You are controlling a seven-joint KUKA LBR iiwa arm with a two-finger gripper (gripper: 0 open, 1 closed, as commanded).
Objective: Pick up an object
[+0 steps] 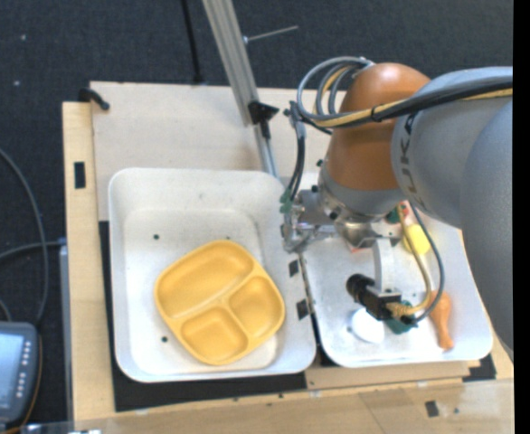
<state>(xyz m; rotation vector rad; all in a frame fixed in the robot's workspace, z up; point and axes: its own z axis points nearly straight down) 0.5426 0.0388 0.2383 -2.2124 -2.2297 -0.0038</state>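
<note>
My gripper (371, 242) hangs low over the right bin (468, 283), under the orange wrist band, with the grey arm covering much of that bin. Below it in the bin lie a small white round object (366, 327), a green piece (401, 326) beside it, and an orange carrot-shaped object (443, 320) by the right wall. A yellow and red thing (413, 231) peeks out from beneath the arm. Nothing can be seen held by the gripper.
The left bin (138, 197) holds a yellow divided plate (220, 301) towards its front right. A slanted aluminium rail (233, 52) rises behind the bins. The wall between the two bins runs just left of the gripper.
</note>
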